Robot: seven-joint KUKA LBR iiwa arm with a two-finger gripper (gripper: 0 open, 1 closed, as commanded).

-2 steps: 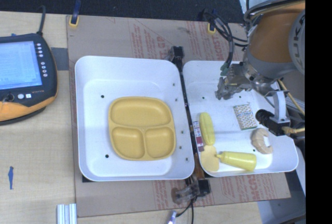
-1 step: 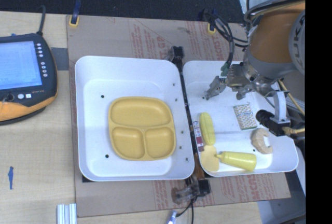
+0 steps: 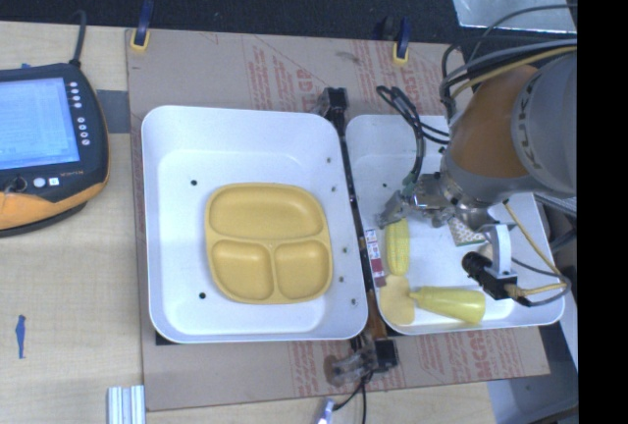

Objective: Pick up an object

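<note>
The right bin (image 3: pixel 392 132) is crowded: the arm (image 3: pixel 510 132) covers its upper right, hiding the gripper (image 3: pixel 424 201) too much to tell its state. Yellow corn (image 3: pixel 397 247) and a yellow bottle (image 3: pixel 446 303) lie lower centre.

We see a yellow divided plate (image 3: pixel 267 242) with three compartments lying flat, right way up, in the middle of the left bin (image 3: pixel 167 314). In the right bin (image 3: pixel 373 142) a small yellow corn-cob-like piece (image 3: pixel 397 247) lies near the left wall, and a yellow bottle-shaped object (image 3: pixel 446 303) lies on its side along the near edge.
</note>
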